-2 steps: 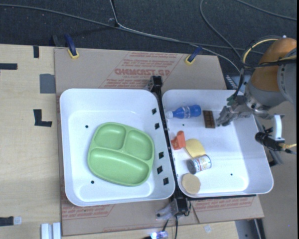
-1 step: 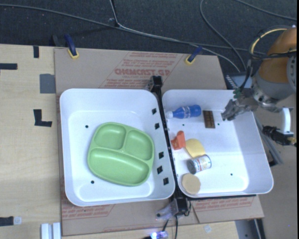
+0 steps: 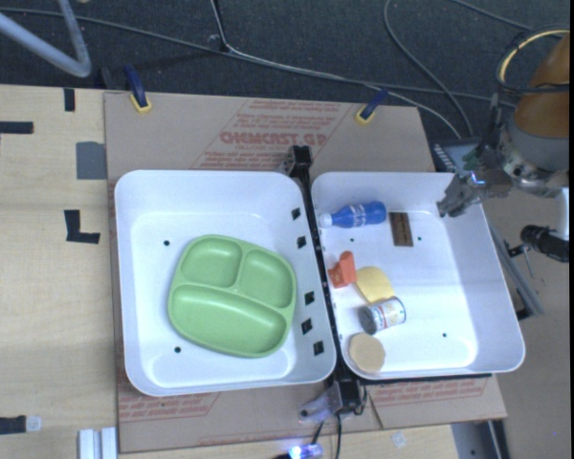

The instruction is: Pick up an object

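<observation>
The right bin holds a blue and white bottle lying on its side, a small brown block, an orange piece, a yellow lump, a small tin can and a tan round disc. My gripper hangs over the right bin's upper right rim, apart from all of these. Nothing shows between its fingers.
The left bin holds a green divided plate. Black clips run down the seam between the bins. Cables cross the dark floor behind the bench, and the arm's wrist stands at the right.
</observation>
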